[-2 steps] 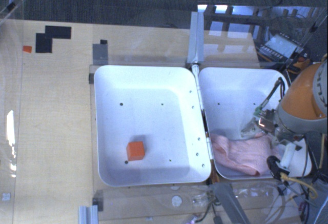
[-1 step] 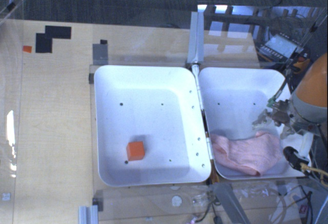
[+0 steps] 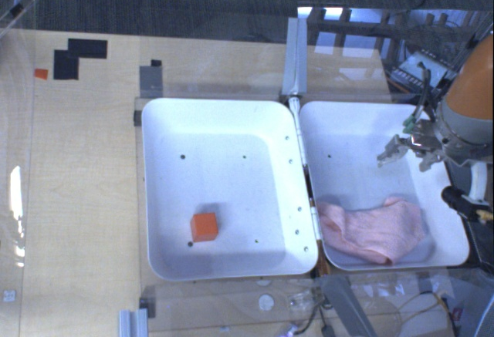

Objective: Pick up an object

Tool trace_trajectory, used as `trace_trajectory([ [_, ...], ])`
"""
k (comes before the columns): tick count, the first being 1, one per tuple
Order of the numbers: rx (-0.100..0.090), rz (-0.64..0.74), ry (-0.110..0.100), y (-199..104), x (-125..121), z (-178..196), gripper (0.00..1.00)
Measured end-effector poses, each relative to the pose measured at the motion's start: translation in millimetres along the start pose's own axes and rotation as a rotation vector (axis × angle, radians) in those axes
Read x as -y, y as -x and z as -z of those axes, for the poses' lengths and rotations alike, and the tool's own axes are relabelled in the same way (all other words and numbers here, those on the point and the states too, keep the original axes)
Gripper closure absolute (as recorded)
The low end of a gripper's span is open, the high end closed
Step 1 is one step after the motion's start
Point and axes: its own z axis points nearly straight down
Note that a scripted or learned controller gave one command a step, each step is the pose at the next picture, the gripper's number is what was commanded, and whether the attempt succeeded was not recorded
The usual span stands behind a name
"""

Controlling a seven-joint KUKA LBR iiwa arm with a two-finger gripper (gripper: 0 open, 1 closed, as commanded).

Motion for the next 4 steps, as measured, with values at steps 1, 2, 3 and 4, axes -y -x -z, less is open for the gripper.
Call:
trace_trajectory([
  [1,-0.001,-0.104,-0.001,26,55,-71,0.0],
  [2,-0.001,-0.101,0.006,25,52,-60,1.0],
  [3,-0.001,0.115,-0.001,-7,68,-32,1.0],
  [4,-0.001,0.115,-0.001,-7,68,-32,0.0],
])
